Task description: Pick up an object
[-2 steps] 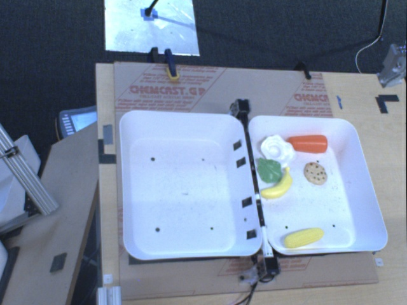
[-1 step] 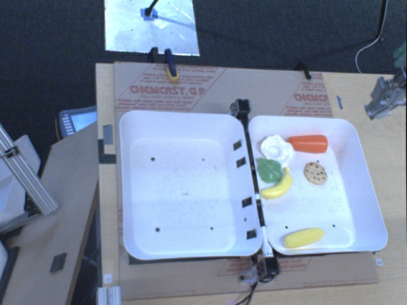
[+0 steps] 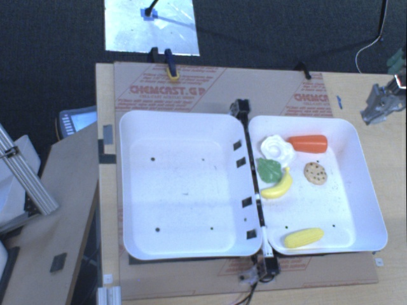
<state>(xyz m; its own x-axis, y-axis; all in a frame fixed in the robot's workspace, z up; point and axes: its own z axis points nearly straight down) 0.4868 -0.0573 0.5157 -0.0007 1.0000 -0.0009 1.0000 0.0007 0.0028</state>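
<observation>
Bench [image 3: 356, 94], tan, carrying a printed cardboard sheet [image 3: 191, 88].
Two white bins lie on the sheet: left bin [image 3: 127, 170] and right bin [image 3: 365, 189], side by side, touching along a clipped seam.

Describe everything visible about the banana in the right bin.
The banana is a small, bright yellow, curved toy with a smooth plastic look. It lies flat on the floor of the right bin, near its left wall, ends curling upward in the view. Its upper left side touches the green leafy piece; the cookie sits apart.
</observation>
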